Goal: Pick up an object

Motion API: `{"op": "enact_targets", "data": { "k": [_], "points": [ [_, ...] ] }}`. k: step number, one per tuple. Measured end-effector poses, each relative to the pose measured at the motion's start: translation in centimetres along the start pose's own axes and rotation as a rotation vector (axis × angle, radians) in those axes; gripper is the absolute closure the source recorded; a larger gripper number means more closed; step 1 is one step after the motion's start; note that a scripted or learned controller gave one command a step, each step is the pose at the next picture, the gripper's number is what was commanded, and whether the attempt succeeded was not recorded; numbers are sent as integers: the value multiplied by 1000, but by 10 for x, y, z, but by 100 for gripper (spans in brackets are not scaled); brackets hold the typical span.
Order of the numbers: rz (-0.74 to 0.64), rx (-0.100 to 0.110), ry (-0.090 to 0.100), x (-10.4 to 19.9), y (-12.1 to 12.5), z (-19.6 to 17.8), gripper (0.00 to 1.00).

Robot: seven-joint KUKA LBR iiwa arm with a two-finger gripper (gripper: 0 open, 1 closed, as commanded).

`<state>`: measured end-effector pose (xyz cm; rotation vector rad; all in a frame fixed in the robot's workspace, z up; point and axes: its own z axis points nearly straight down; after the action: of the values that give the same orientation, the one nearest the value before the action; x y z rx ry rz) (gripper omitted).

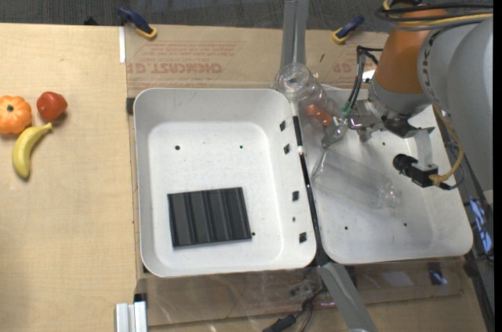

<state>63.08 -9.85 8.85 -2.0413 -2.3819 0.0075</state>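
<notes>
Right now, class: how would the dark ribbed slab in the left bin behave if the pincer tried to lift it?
The slab lies flat, so finger edges may struggle to get under it. It looks stiff, probably not floppy. Its ridges should stop rolling.

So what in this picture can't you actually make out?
- The claw, camera view: too small and cluttered to tell whether it is open or shut, or holding anything.
- Clear objects in the right bin, one at its top left and one mid-bin: transparent, so their shapes blur into the white.
- The arm: cut off by the right edge.
</notes>
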Motion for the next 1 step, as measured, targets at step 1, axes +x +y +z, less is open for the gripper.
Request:
{"op": "enact_targets", "data": {
  "k": [1],
  "points": [
    [-109, 32, 5, -6, 18, 4, 0]
  ]
}}
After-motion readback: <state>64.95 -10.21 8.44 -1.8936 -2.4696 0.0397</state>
